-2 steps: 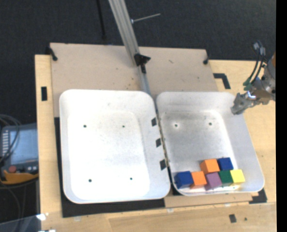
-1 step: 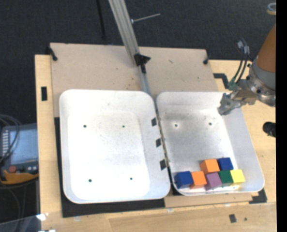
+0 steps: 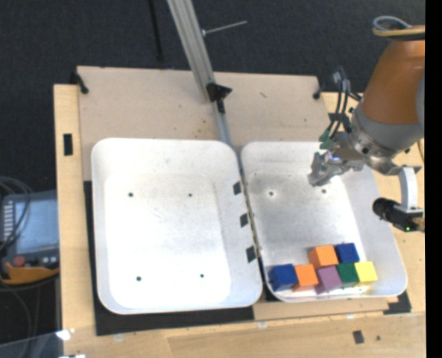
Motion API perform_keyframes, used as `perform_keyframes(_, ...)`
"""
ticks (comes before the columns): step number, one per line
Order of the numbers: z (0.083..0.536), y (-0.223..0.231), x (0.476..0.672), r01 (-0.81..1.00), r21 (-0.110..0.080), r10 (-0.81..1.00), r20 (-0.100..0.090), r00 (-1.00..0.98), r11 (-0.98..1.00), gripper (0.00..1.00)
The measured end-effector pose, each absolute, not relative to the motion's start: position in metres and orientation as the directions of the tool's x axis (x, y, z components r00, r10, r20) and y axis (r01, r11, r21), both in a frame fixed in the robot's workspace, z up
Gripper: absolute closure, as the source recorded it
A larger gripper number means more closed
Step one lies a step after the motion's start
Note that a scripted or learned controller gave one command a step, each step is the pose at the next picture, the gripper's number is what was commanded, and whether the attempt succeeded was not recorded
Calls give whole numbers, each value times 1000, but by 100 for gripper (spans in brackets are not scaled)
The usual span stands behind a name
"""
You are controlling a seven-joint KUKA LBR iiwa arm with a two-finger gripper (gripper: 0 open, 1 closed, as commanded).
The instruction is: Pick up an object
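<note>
Hovering my gripper (image 3: 321,171) at 12 o'clock of the right bin (image 3: 370,222), fingers' state I can't tell; blocks (image 3: 325,268) huddle at 6 o'clock, well apart, prob. untouched.

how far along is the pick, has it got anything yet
Nothing looks picked yet. All the blocks, including the blue block, orange block and yellow block, sit clustered at the near edge of the right bin. The gripper hangs over that bin's far part, apart from the cluster, with no block at it. Left: reach the blocks, grasp one, lift.
</note>
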State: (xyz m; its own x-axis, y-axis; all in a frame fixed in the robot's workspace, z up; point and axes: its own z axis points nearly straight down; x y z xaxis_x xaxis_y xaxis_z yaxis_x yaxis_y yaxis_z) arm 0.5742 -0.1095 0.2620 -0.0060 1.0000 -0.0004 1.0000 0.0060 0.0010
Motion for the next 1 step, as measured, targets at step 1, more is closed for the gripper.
perform_keyframes(1,264,-53,561,1000,1,1000,1,-7,7,100)
